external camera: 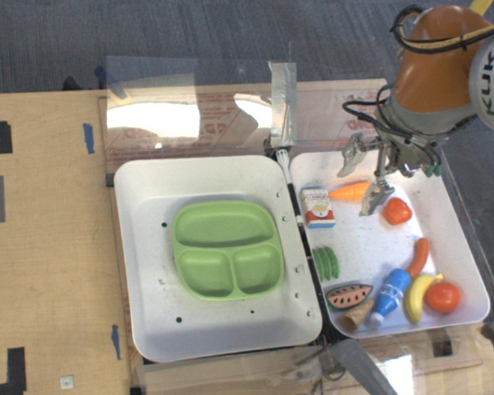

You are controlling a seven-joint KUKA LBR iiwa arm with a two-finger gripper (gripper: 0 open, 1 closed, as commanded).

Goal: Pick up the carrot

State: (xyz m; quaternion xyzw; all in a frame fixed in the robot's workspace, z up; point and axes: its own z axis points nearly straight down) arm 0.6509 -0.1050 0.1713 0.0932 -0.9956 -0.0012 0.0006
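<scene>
Lying in the right bin [463,246], just right of a small carton [318,207], the carrot [348,192] looks like light, stiff, smooth toy plastic, tapering leftward. Its thicker right end sits under the end effector [367,177], whose fingers are spread wide and empty; gripping across the middle seems safest.

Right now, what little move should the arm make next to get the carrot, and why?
Probably lower straight down and close. The gripper hangs with its jaws spread above the carrot, one finger near the thick end, and the carrot lies on the right bin beside the small carton.
</scene>
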